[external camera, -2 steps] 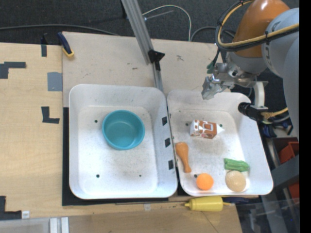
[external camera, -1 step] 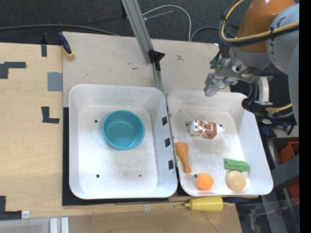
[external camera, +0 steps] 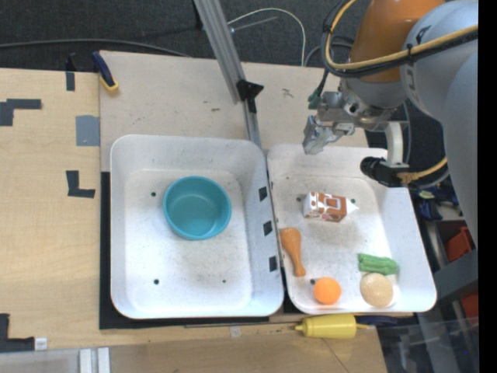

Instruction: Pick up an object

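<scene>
At the upper right of the frame, the gripper (external camera: 317,140) is seen suspended from the grey arm (external camera: 446,49), over the far rim of the right bin (external camera: 404,208). Nothing is seen between its fingers; whether they are spread or closed cannot be told from this view. The orange band (external camera: 392,22) is located directly above the wrist.

Below the gripper, near the centre of the right bin, a small white and brown carton (external camera: 328,207) is seen lying on its side. Lower left of it, a tan drumstick-shaped toy (external camera: 293,249) is placed along the bin's left wall. An orange ball (external camera: 327,291) is positioned at the near edge, with a pale round object (external camera: 377,290) to its right and a green item (external camera: 378,265) just above that object.

In the left bin (external camera: 140,286), a teal bowl (external camera: 196,207) is set upright. A yellow bottle (external camera: 329,326) is laid on the bench just in front of the right bin.
</scene>
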